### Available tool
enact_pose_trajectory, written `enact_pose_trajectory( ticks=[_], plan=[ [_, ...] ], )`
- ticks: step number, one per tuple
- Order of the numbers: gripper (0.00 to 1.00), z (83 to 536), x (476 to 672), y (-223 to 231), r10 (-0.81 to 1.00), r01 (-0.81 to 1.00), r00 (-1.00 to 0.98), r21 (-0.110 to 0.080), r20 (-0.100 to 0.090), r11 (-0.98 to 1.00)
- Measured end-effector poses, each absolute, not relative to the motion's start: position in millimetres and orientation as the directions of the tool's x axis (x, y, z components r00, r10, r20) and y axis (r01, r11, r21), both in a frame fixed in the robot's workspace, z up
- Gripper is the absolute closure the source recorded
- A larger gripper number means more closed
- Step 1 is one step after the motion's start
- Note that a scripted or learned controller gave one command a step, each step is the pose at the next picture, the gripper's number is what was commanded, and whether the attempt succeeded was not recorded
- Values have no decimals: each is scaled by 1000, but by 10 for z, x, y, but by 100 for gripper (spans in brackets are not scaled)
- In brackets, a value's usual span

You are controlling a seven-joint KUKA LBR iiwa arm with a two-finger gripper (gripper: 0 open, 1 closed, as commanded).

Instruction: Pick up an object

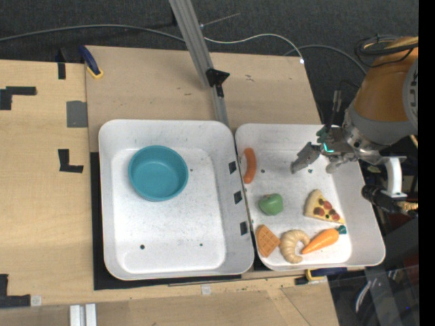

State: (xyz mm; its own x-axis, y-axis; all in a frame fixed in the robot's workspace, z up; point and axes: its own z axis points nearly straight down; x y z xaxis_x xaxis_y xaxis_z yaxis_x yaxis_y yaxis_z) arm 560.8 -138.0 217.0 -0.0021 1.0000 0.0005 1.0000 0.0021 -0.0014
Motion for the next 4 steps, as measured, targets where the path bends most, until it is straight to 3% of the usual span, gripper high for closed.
enact_pose_trajectory(
  ticks=[2,3,4],
  plan=[
    [0,1142,5745,-1335,1000,1000,-2,-7,0,2],
    [0,879,5744,-1331,1000,1000,-2,-1,-2,2],
    [100,986,5745,-1324,1000,1000,-3,-2,0,3]
  ],
)
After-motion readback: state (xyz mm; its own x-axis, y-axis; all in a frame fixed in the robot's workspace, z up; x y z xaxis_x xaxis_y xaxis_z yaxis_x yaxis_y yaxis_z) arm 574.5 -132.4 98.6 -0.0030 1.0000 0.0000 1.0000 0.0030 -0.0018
